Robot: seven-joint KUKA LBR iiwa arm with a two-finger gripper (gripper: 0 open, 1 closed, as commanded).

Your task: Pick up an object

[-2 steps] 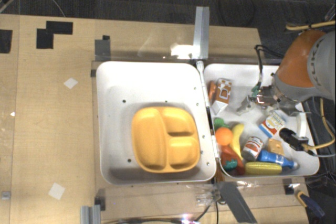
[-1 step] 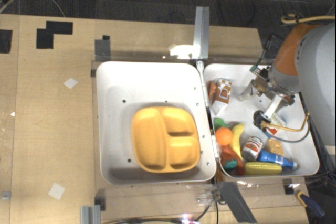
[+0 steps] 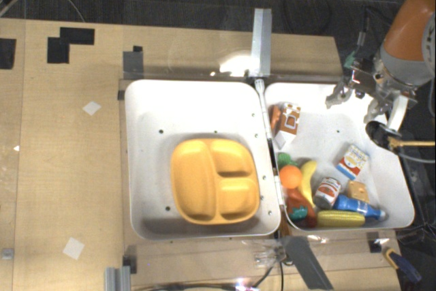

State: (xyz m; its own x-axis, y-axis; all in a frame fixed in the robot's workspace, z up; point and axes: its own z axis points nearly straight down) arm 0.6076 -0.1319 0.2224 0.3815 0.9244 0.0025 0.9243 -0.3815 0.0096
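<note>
The right bin (image 3: 320,136) holds several small items. An orange and white carton (image 3: 289,120) lies by its left wall, and a red and white carton (image 3: 352,161) sits toward the right. Crowded along the front are an orange ball (image 3: 291,176), a banana (image 3: 309,178), a can (image 3: 328,191), a blue bottle (image 3: 358,206) and a yellow cob-like piece (image 3: 339,218). My gripper (image 3: 362,97) hangs over the bin's far right corner, apart from all of them. Nothing shows in its grasp.
The left bin (image 3: 150,119) holds a yellow divided plate (image 3: 214,180). An upright metal post (image 3: 261,44) stands behind the wall between the bins. The arm's orange band (image 3: 409,27) is at the right edge. Cables (image 3: 409,146) trail beside the right bin.
</note>
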